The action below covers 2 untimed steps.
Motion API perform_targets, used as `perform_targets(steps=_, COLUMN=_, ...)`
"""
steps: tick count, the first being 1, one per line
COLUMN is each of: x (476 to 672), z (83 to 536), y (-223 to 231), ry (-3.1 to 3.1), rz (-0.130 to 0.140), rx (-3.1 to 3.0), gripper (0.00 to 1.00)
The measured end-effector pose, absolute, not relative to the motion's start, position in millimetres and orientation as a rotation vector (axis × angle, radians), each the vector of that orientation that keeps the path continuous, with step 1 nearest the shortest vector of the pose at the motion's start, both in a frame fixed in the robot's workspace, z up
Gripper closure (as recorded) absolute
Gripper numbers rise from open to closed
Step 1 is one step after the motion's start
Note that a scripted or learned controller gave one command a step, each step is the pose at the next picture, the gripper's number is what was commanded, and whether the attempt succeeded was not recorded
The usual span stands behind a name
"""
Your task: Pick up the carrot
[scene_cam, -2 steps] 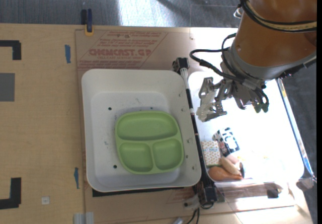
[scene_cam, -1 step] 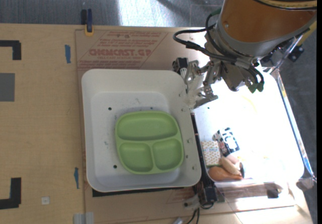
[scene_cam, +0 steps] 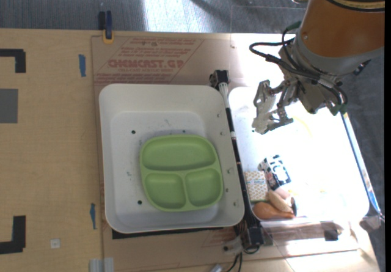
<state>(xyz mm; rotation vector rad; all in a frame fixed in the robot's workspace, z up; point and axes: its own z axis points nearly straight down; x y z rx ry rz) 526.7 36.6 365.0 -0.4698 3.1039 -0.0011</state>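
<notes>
I see the carrot (scene_cam: 273, 210), an orange stub, lying at the near edge of the right bin (scene_cam: 342, 161) beside a few small packets (scene_cam: 267, 180). My pincer (scene_cam: 269, 117) hangs well beyond it, over the bin's far half, its fingers spread and holding nothing.

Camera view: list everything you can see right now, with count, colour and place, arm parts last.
Bins: two, white, side by side on the bench.
Divided plate: one, green, in the left bin.
Carrot: one, orange, near corner of the right bin.
Small packages: a few, mixed colours, clustered just above the carrot.
Cardboard sheet: one, brown, red print, under the bins.
Gripper: one, grey, above the right bin's far end, nothing between its fingers.
</notes>
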Motion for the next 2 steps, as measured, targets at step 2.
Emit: perform_targets(steps=2, x=582.4, z=468, y=212, ry=3.095, rz=0.011, rx=-0.451, gripper=1.00)
